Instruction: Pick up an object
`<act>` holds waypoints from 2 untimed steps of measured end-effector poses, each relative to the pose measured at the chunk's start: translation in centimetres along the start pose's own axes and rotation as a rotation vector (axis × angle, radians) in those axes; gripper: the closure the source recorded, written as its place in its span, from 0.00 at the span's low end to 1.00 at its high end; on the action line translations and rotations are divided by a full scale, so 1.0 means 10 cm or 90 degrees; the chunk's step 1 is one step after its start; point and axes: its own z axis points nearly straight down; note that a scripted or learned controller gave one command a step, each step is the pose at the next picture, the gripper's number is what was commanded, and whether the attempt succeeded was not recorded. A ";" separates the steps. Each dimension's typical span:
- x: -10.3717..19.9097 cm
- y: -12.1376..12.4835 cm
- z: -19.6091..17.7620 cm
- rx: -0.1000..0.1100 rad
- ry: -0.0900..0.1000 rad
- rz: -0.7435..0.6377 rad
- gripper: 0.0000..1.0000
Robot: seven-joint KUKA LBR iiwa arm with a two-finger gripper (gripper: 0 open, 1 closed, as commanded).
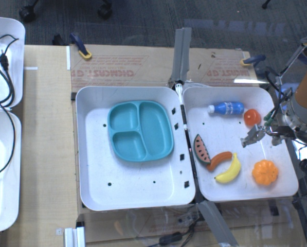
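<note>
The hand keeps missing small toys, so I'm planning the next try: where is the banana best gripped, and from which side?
Probably at the banana's thick middle, coming straight down with the hand closing across its narrow width. It lies flat and curved, and the sausage touches its upper end, so the middle and lower end give more room.

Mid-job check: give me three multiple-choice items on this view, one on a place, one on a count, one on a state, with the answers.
1. Where does the teal divided plate lie?
A. left bin
B. right bin
C. on the cardboard

2. How many toy foods and bottles lie in the right bin?
A. three
B. four
C. six

3. What is between the fingers of the gripper?
A. the banana
B. nothing
C. the blue bottle

Answers: 1 A, it sits inside the left bin. 2 C: blue bottle, tomato, watermelon slice, sausage, banana, small pumpkin. 3 B, it hangs over bare bin floor.
</note>
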 end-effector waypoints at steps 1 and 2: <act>0.20 -0.17 1.35 -0.001 0.000 0.003 0.00; 0.19 -0.17 1.27 0.000 0.001 0.006 1.00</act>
